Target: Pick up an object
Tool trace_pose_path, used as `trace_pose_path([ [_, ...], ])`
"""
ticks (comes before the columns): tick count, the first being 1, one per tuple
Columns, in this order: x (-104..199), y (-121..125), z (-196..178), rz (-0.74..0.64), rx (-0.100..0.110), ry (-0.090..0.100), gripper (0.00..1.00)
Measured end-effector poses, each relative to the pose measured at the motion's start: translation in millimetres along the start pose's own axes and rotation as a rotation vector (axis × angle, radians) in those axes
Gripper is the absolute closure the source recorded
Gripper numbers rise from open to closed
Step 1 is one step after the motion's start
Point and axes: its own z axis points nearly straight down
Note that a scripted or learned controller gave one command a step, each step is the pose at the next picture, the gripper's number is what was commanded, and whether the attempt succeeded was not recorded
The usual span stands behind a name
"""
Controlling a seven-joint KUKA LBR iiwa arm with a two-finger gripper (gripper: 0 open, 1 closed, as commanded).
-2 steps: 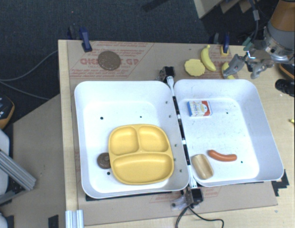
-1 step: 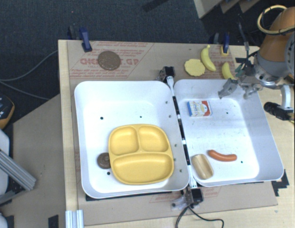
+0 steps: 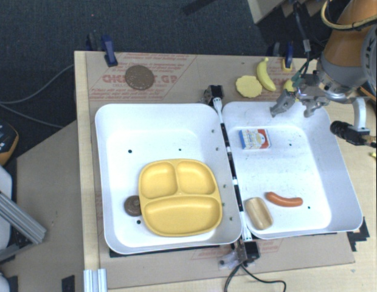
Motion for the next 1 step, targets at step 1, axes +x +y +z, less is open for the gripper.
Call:
trace_pose_path([
  [1, 36.8, 7.6, 94.4, 0.003, -0.001, 0.001, 0.00],
])
